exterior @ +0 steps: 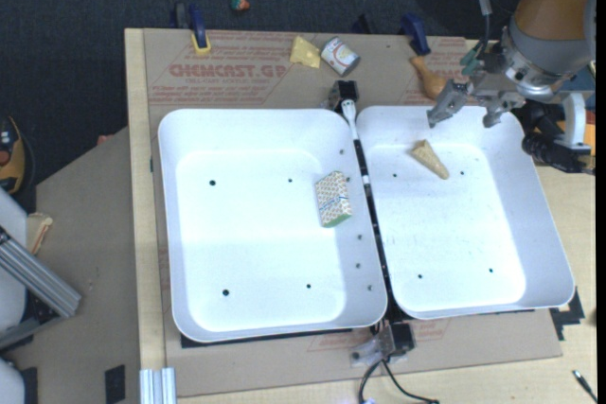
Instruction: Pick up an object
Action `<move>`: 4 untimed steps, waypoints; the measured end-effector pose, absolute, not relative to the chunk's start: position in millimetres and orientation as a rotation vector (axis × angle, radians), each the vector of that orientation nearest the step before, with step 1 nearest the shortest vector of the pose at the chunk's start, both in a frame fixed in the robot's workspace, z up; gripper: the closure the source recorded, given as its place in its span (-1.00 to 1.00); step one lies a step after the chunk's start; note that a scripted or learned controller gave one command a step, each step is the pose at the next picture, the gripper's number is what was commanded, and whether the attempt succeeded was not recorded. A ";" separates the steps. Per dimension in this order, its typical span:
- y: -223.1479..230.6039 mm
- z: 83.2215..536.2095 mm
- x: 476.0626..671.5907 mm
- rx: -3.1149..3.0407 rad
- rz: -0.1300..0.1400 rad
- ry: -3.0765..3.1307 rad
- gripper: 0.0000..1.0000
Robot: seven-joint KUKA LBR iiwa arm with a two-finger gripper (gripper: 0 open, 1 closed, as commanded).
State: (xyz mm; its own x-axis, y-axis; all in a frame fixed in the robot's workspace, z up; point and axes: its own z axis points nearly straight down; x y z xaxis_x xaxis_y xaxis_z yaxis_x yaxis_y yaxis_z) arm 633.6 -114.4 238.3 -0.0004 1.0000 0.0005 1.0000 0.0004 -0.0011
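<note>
Hanging over the far edge of the right bin (530, 203), the gripper (468, 109) shows its two grey fingers spread apart, one at the left and one at the right, with nothing between them. Above it the wrist rises into the orange band (552, 9) of the arm at the far right of the scene. A tan wedge-shaped piece (430, 157) lies on the floor of the right bin, in its far half, a little nearer than the gripper and slightly to the left of the open fingers, apart from them. A small patterned block (332, 198), pale with green and blue specks, rests in the left bin (189, 232) close to its right wall, roughly midway between far and near. The two bins sit side by side, touching along a dark seam, on a brown board (161, 80) with red lettering. Beyond the bins, on that board, lie a yellow wedge (305, 53) and, just beside it, a small white and grey item (340, 56). An orange-tan object (428, 76) lies on the board to the left of the gripper, near the far left corner of the right bin. Blue clamps (198, 26) grip the far edge of the board.
</note>
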 end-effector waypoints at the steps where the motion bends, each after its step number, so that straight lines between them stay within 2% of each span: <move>1: -122.5 150.9 638.8 -2.218 0.006 -2.217 -1.00; 2: -89.3 80.3 649.2 -2.214 0.005 -2.220 -1.00; 3: -88.5 313.0 659.6 -2.231 -0.019 -2.235 -1.00; 4: -88.2 312.6 658.0 -2.224 -0.004 -2.228 1.00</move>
State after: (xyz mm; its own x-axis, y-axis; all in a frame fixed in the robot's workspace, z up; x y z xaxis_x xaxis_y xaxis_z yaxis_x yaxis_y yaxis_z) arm 658.0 -88.2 312.6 -0.0019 1.0000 -0.0027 1.0000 0.0019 0.0060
